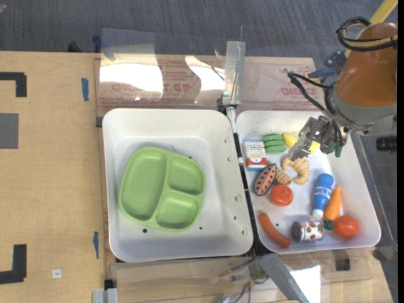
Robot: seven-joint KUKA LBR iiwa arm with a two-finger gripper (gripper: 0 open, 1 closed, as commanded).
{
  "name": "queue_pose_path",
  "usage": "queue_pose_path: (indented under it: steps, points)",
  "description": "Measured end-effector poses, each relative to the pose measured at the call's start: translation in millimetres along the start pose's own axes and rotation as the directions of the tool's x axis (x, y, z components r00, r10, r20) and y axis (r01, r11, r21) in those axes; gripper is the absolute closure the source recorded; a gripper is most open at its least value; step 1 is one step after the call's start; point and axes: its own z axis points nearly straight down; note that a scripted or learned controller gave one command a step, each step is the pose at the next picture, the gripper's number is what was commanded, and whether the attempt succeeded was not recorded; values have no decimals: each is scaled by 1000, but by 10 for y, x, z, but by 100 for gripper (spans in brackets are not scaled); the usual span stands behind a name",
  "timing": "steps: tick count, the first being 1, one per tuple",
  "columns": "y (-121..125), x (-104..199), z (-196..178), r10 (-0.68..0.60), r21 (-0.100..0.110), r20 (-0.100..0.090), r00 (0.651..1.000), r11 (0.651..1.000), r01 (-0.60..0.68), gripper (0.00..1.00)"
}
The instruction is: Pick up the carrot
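Note:
The carrot (334, 201) is a small orange cone with a green end. It lies in the right bin (369, 188) near its right wall, between a blue bottle (322, 192) and an orange-red ball-shaped fruit (346, 226). My gripper (308, 141) hangs over the upper middle of that bin, above a yellow item (289, 137) and a pretzel (296, 171). It is up and to the left of the carrot and well apart from it. I see nothing held in it.
The right bin also holds green beans (274, 142), a small carton (254, 151), a red tomato (281, 195), a can (307, 230) and a red sausage (273, 230). A green divided plate (162, 188) lies in the left bin (113, 131).

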Motion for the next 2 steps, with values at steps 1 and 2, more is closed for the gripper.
queue_pose_path:
  steps: [1, 2]
  points:
    - [-50, 9, 49, 7, 6, -9, 1000, 1000, -7, 0]
    - [-90, -535, 1156, -138, 6, -11, 990, 990, 138, 0]
